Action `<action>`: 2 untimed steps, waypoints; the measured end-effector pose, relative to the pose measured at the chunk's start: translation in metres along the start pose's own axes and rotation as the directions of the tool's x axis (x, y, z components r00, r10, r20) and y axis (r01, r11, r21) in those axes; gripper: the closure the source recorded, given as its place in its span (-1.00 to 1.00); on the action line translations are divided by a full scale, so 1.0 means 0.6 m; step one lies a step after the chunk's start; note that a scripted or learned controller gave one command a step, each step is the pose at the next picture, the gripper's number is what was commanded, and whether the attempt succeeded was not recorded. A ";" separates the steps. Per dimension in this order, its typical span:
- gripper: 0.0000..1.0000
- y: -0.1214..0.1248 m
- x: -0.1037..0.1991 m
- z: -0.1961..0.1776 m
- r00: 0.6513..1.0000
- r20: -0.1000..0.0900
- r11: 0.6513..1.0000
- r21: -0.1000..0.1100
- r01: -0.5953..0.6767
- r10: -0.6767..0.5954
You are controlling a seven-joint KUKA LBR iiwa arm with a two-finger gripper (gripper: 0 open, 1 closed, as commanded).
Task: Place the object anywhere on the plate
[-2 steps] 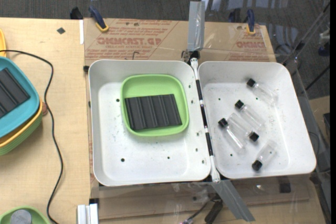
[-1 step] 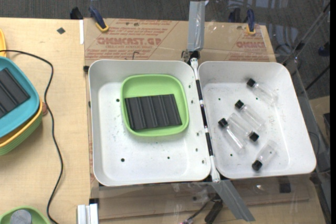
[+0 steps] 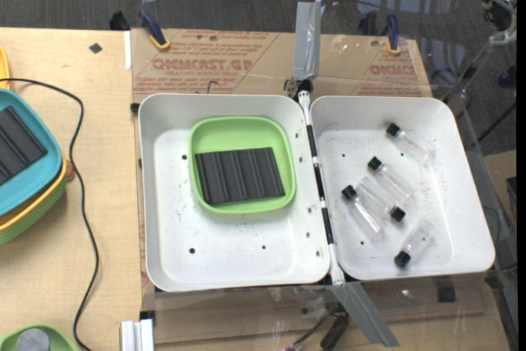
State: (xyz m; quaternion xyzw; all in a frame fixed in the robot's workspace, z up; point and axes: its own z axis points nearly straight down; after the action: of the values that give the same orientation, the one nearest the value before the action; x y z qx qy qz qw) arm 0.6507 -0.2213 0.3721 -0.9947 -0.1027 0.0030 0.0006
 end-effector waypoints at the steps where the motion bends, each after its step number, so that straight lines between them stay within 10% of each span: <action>1: -1.00 0.000 0.004 -0.111 1.000 -0.001 1.000 -0.001 0.001 -0.001; 2: -1.00 0.000 0.005 0.006 1.000 0.000 1.000 0.000 -0.003 0.003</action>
State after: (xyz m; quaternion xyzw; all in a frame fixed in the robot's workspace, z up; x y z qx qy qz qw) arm 0.6535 -0.2209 0.3687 -0.9949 -0.1012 0.0029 0.0005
